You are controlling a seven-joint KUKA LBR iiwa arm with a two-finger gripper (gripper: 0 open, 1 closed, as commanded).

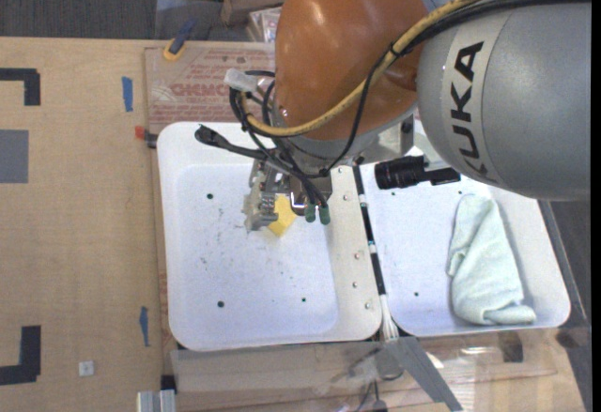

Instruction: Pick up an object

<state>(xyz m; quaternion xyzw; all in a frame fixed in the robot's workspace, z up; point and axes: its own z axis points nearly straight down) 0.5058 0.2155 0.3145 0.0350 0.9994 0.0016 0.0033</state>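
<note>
A small yellow block (280, 224) lies in the left white bin (202, 307), near its middle. My gripper (260, 209) hangs straight down over it from the big orange-banded wrist, and its metal fingertips stand right at the block's left side, touching or nearly so. The wrist and cables hide the upper part of the gripper. I cannot tell whether the block sits between the fingers or just beside them. A folded pale green cloth (484, 260) lies in the right bin (418, 307), along its right side.
The grey arm and orange wrist (347, 53) cover the top of both bins. A black cylinder (404, 173) juts out above the right bin. The divider rim (362, 251) runs between the bins. Wooden bench lies to the left.
</note>
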